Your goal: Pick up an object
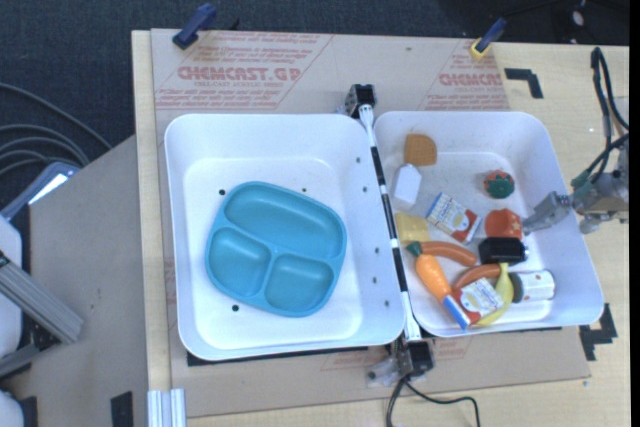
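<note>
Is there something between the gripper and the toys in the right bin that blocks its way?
Nothing visible blocks it. The gripper hangs at the right bin's right wall. White floor lies between it and the nearest toys, the red toy and the black toy. The toys themselves lie crowded, several touching.

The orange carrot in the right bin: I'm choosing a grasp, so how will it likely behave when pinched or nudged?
The carrot looks like smooth moulded plastic, so probably stiff, light and somewhat slippery. Its tapered, rounded shape suggests it may roll or pivot if nudged. It lies packed against the hot dog and a snack packet, so neighbours may shift too.
</note>
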Motion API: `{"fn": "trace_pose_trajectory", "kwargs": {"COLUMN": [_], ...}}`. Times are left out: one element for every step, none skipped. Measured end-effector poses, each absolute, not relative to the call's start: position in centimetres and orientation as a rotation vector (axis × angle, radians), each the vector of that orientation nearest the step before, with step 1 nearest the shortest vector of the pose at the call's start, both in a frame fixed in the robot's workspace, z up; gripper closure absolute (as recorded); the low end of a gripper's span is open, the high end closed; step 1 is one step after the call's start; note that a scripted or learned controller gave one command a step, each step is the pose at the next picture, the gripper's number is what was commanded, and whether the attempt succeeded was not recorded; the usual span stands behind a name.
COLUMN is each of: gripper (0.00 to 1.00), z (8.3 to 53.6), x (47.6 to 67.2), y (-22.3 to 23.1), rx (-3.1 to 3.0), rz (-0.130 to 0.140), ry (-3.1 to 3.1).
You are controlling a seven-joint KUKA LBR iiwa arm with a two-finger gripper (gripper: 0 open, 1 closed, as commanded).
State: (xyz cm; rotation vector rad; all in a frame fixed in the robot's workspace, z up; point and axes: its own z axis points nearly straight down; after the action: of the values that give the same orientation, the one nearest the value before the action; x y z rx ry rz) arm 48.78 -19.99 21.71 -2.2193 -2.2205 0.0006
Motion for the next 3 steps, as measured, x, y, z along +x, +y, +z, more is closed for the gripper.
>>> {"fn": "trace_pose_trajectory", "kwargs": {"gripper": [0.00,0.00,0.00], "z": [10.0,9.5,9.5], "x": [48.4,51.3,59.0], "y": [-22.0,-18.5,-17.5], "rx": [-2.222,-2.243,-2.234], "rz": [-0.013,-0.012,-0.014], "ry": [-2.228,-2.235,-2.234]}}
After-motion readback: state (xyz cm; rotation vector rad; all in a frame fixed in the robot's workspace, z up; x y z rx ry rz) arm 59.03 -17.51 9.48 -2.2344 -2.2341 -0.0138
